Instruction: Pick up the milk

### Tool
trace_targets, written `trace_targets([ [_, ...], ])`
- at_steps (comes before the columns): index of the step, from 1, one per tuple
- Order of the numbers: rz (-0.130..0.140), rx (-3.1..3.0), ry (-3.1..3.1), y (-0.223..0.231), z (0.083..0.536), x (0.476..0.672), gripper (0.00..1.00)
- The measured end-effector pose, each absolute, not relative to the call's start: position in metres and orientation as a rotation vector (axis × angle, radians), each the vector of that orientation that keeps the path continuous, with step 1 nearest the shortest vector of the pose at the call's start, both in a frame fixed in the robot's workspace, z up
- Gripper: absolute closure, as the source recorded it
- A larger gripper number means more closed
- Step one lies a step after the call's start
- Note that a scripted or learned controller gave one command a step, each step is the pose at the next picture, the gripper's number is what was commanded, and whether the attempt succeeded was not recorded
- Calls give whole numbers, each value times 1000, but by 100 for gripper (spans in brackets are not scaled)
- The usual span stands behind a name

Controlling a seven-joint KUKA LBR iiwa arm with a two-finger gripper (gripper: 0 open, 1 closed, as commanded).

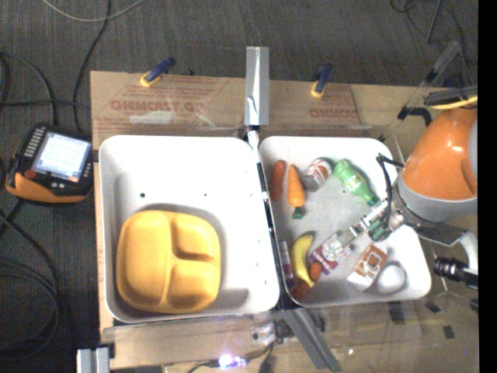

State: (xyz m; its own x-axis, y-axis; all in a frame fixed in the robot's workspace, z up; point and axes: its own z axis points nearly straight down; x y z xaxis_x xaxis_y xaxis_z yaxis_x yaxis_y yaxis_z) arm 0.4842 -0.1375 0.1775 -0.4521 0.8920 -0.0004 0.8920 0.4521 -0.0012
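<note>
You're looking at what seems a robotics lab: a teach pendant lies beside the cardboard-covered worktop, clamps pin that cardboard down, cables trail across the carpet, and two bins hold toy food.

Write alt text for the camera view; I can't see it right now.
The gripper reaches low into the right bin near a banana, with the milk carton lying beside it. A carrot and green bottle lie behind; the left bin holds a yellow tray.
</note>
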Motion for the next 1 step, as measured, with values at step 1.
trace_targets([
  [1,-3,-1450,-2797,-204,89,487,0],
])
